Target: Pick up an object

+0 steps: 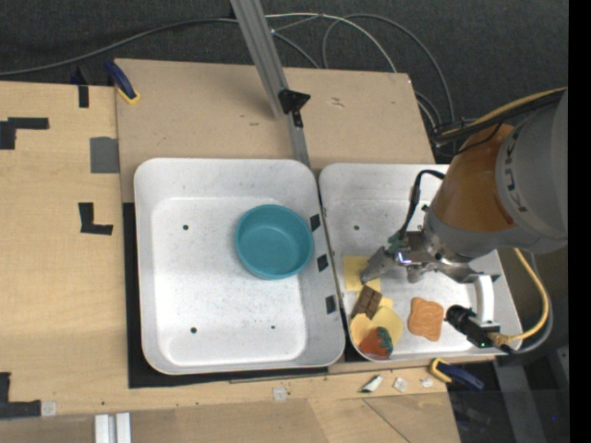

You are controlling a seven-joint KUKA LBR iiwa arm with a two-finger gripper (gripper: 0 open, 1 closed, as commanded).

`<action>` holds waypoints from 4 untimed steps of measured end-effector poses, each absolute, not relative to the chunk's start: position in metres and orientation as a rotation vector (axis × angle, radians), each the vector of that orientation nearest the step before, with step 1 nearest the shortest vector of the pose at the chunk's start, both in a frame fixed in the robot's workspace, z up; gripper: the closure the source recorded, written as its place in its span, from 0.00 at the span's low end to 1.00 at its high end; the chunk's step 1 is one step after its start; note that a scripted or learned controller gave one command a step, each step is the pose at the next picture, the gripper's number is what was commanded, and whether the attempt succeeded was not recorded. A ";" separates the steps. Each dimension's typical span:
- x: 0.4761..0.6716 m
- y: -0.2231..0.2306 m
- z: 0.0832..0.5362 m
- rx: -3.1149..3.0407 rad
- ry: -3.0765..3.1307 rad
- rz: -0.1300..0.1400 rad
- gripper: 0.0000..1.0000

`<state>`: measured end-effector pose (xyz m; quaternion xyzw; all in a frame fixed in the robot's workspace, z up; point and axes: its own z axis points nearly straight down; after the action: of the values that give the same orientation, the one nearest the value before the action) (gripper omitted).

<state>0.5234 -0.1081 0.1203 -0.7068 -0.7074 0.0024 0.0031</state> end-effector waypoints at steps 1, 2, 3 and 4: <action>0.524 -0.108 0.133 -2.216 -2.221 0.004 1.00; 0.528 -0.113 0.176 -2.222 -2.224 -0.002 1.00; 0.532 -0.123 0.226 -2.223 -2.225 -0.003 1.00; 0.533 -0.122 0.243 -2.221 -2.223 -0.001 1.00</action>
<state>0.5328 -0.1224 0.2430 -0.7067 -0.7076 -0.0002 -0.0004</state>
